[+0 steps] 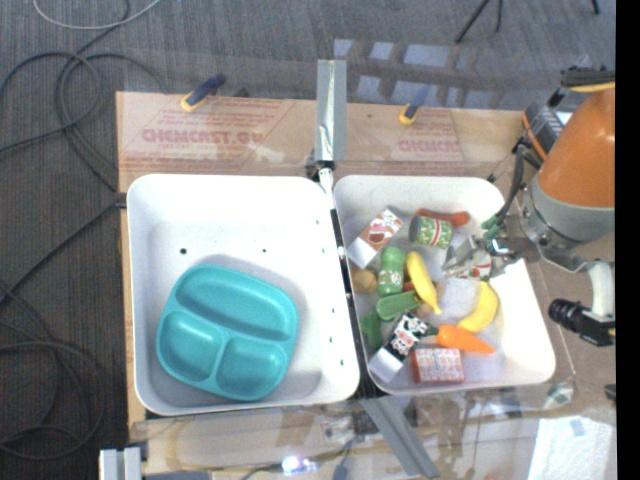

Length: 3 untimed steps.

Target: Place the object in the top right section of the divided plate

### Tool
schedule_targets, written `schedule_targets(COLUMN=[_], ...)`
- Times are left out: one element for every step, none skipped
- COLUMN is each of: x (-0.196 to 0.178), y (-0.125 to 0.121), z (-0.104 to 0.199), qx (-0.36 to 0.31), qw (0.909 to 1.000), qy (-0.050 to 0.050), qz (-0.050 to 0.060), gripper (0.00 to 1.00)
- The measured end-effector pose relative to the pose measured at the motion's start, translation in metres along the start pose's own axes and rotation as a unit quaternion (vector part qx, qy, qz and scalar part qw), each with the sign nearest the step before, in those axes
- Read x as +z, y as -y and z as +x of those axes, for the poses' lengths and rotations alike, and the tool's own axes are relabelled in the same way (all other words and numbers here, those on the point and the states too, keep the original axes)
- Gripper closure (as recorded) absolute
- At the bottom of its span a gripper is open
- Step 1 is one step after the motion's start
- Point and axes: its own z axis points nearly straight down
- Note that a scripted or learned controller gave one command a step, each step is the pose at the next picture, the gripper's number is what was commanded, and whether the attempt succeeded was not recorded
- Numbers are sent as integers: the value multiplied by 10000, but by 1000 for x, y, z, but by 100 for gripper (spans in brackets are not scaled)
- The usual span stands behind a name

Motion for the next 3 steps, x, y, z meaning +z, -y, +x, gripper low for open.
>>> schedule_targets(x=[-195,-214,38], y=[-30,34,33], z=[-6,42,87], qx=[968,156,224], qw=[9953,9999,9997], qy=[26,20,1], qz=[-3,-4,16], gripper=[100,100,100])
